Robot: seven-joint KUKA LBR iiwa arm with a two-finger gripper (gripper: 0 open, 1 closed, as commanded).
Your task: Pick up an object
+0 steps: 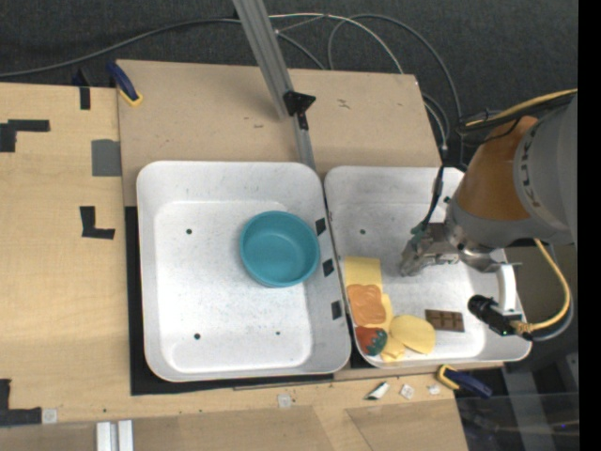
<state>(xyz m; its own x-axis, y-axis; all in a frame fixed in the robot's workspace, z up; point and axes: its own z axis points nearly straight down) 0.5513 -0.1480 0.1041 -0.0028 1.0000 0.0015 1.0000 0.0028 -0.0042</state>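
In the camera view the pick looks not yet made: the gripper [414,260] hangs low over a bare patch of the right bin [376,191], and nothing shows between its tips; how far it is open I cannot tell. The nearest candidates lie toward the bin's near-left corner: a yellow block [362,272], an orange piece [367,303], a yellow lump [413,334] and a brown bar [445,320]. A blue bowl [278,248] sits in the left bin [178,252], well apart.

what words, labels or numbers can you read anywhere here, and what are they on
None can be read.
The blue bowl and both white bins carry no print.
The brown bar and the yellow pieces show no legible marks.
The black tape shapes on the bench are plain strips, not letters.
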